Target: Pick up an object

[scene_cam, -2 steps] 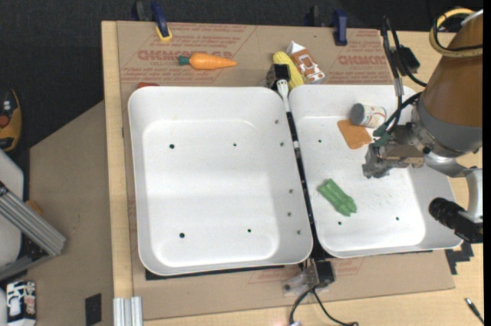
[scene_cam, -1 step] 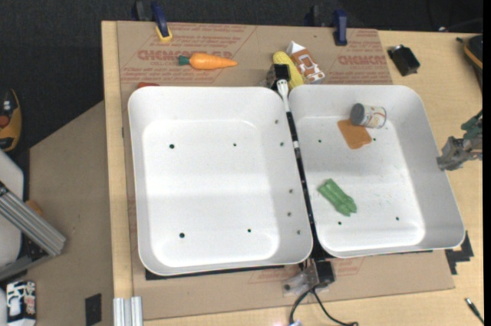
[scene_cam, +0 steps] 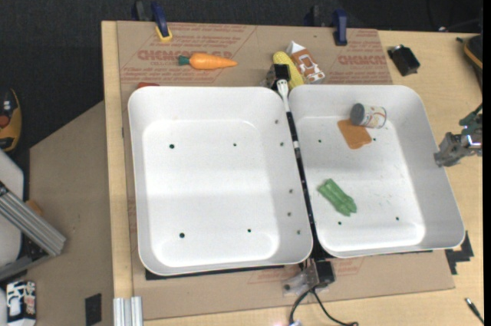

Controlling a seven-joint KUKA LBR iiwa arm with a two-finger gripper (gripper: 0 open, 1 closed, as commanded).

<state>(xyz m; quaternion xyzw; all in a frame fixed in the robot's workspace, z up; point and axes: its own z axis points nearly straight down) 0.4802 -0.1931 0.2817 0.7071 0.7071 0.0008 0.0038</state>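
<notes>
The right bin [scene_cam: 430,217] holds three things. A green, lumpy object [scene_cam: 337,196] lies near its middle front. An orange-brown flat piece [scene_cam: 355,135] sits toward the back, touching a small white jar with a grey lid [scene_cam: 367,115] lying on its side. My gripper [scene_cam: 454,150] is at the far right, just outside the right bin's rim and apart from all three objects. Nothing shows between its tips.
The left bin [scene_cam: 153,163] sits beside the right one. Behind the bins, a toy carrot [scene_cam: 207,62], a yellow banana [scene_cam: 282,67] and a small orange-white box [scene_cam: 305,65] lie on the board. Blue clamps [scene_cam: 161,21] [scene_cam: 340,25] hold the back edge. A black block [scene_cam: 403,60] lies at back right.
</notes>
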